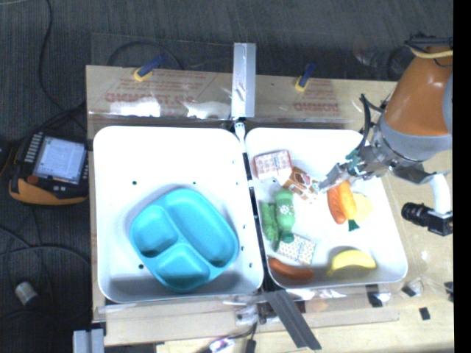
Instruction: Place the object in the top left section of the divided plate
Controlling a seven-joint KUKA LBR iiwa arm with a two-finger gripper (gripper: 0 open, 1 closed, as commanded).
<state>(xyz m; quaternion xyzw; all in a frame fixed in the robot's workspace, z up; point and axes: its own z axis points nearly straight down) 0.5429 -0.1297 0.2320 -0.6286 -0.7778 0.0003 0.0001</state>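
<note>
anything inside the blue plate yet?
No. The blue plate in the left bin shows three bare sections. Nothing covers it, so nothing could be hidden inside.

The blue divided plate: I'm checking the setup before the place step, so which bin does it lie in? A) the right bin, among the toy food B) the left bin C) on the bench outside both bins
B: the blue divided plate lies in the left bin, while the toy food, such as the carrot and banana, lies in the right bin.

a handheld screen device [55,164] lies on the carpet left of the bench.
</note>
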